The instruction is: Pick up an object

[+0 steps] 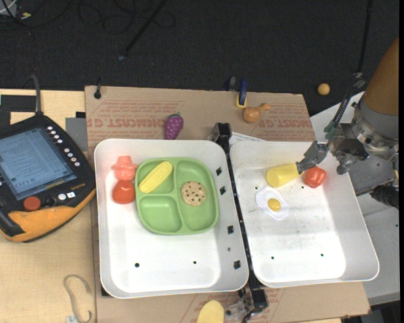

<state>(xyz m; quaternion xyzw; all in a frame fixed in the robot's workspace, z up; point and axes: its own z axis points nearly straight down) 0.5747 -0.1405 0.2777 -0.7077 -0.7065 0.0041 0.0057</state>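
Observation:
In the right bin (337,261), near its far edge, lie a yellow lemon-like toy (281,175), a small red toy (314,177) and a fried-egg toy (273,202). My gripper (328,161) hangs over the bin's far right corner, just above and to the right of the red toy. Its two dark fingers are spread open, and one fingertip (312,156) is close to the red and yellow toys. I see nothing between the fingers.
The left bin (161,261) holds a green divided plate (163,217) with a corn cob (154,175) and a cookie (193,193), plus a red-pink toy (123,180). A purple toy (174,125) and an orange toy (254,113) lie behind the bins. A teach pendant (30,170) sits left.

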